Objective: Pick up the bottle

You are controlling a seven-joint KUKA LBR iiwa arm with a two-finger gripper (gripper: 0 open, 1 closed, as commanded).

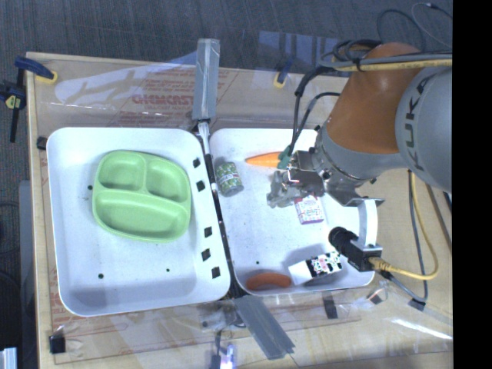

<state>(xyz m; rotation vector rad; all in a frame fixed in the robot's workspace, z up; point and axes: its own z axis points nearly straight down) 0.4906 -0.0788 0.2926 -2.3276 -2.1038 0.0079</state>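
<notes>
Place: was a robotics lab
Signs: clamped wooden surface (46,114), loose cables (419,229) right of the pincer (283,189), carpet floor (115,14) beyond

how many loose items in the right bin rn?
5 visible: small bottle by the divider, carrot at the far wall, pink-labelled packet under the gripper, brown item and patterned box at the near wall. The arm may hide more.

Left bin (69,229): one green divided plate (142,194), toward its far-left part. Right bin (254,244): small jar (227,177) near the divider, carrot (265,159) by far edge, brown sausage (268,280) and patterned bottle (321,266) by near edge. Claw (286,189) over the bin's middle, beside a pink-labelled packet (310,210).
</notes>
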